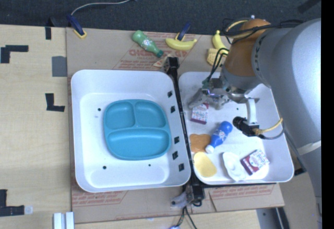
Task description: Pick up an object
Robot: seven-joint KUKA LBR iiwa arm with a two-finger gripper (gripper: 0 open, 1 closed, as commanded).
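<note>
Arm (295, 61) lay across the right side of the view, with the orange band (241, 58) above the wrist. The wrist was pitched down over the far-left part of the right bin (236, 181).

End effector (205, 97) sat low, just beyond a small pink-and-white packet (200, 113). Couldn't tell if they touched, or whether the end effector was spread or pressed together.

Right bin, near to far:
- pale yellow rounded item (204, 165) at the near-left
- white cup-like piece (231, 166), with a red-and-white packet (255, 161) against it
- orange-brown round piece (198, 142), just beside the yellow item
- blue bottle (220, 134) with a white cap, lying tilted
- the pink-and-white packet, farthest in

Left bin (86, 97) held a blue three-compartment plate (137, 129), roughly centred.

On the worktop (31, 118) beyond the bins lay a green bottle (146, 44) on its side and a banana (180, 43). Another yellow item (215, 48) was partly hidden by the wrist, type unclear.

The arm's bulk covered the right bin's far-right corner.
</note>
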